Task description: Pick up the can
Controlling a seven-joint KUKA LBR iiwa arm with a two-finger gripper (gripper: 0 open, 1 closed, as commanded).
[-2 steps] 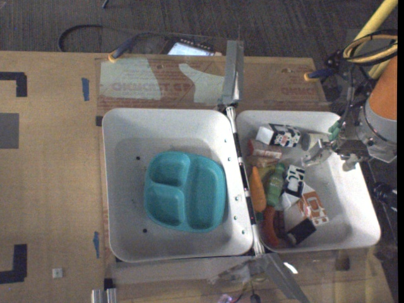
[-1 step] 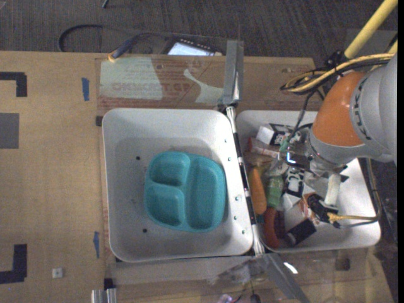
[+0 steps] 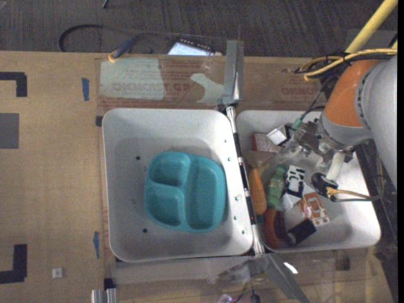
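Observation:
A small green cylinder [image 3: 276,185], which looks like the can, lies among clutter in the left half of the right bin [image 3: 353,229]. It rests between an orange carrot-shaped toy [image 3: 257,191] and a black-and-white item [image 3: 295,177]. My gripper [image 3: 302,139] hangs over the back of the right bin, up and to the right of the green can, with the grey and orange wrist [image 3: 344,106] behind it. Nothing is visibly held in it.
The left bin [image 3: 126,131] holds a teal divided plate [image 3: 186,191]. The right bin also has a reddish box [image 3: 264,142], an orange-and-white carton [image 3: 315,208], a black block [image 3: 302,231] and a brown-red item [image 3: 270,226]. A metal divider [image 3: 232,74] stands behind the bins.

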